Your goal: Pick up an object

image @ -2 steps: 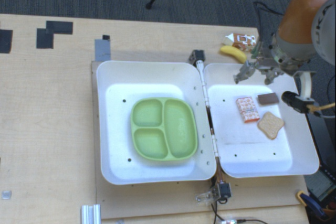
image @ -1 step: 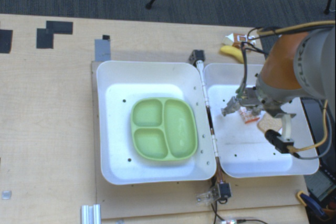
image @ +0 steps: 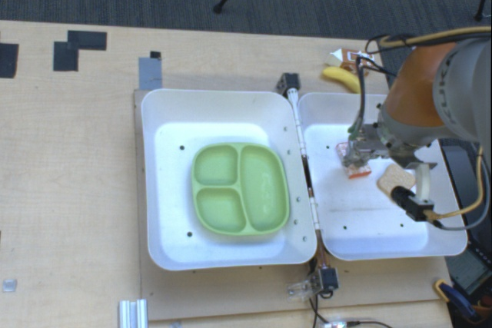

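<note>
My gripper hangs low over the left-middle of the right bin. Directly below it lies a small red and white object, partly hidden by the gripper. A tan, bread-like piece rests just to the right of it on the bin floor. The grey arm with its orange band covers the bin's back right part.
A green three-compartment plate lies in the left bin. A yellow banana sits on the bench behind the right bin. A black cable and connector trail from the arm over the right bin.
</note>
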Available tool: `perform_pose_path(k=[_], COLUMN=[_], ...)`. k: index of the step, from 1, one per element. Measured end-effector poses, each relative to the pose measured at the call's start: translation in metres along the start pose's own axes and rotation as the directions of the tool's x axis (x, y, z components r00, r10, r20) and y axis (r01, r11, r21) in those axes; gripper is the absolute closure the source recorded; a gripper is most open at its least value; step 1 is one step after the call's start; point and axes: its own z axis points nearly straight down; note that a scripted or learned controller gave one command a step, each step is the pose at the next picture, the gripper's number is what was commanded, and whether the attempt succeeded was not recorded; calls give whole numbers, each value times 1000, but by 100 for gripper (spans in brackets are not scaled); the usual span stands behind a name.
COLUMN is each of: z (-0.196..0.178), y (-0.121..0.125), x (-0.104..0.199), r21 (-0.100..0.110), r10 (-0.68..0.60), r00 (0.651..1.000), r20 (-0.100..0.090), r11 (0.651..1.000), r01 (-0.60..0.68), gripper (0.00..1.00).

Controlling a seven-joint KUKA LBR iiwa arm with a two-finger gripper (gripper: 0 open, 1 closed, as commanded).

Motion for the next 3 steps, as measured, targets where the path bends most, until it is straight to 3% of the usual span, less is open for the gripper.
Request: perform_pose_path(k=[1, 2, 3], z=[0, 21, 9], y=[0, -78, -76], x=[0, -29, -28], r21=[1, 11, 4], r10=[0, 2, 1], r00=[1000, 1000, 1000], r20=[0, -4, -4], r11=[1000, 1000, 1000], r01=[0, -2, -1], gripper=[0, 0, 100])
